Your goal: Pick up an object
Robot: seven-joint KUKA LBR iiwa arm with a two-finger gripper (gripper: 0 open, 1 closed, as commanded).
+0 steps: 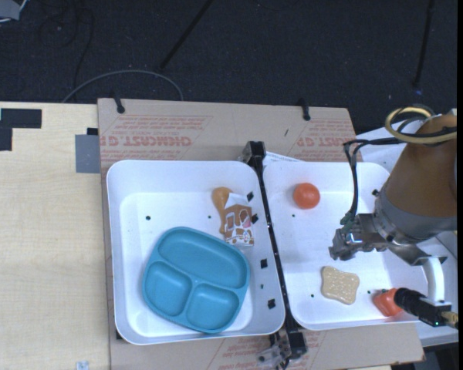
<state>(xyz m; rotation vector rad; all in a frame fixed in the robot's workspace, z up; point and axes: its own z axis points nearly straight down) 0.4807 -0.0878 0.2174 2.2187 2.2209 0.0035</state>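
Two bins lie side by side before you, the left bin and the right bin; take the slice of toast on the right bin's floor as your marker. The gripper hangs just beyond the toast, towards the far wall, and nothing shows in its grasp; you cannot tell from here whether it is spread or pressed together. The arm reaches in from the right of the toast. A red ball sits farther back than the toast, a little to its left and well apart from it. An orange thing lies near the toast's right, partly hidden. To the left of the toast, in the left bin, you have a blue divided plate; a small brown and white toy lies just behind that plate.
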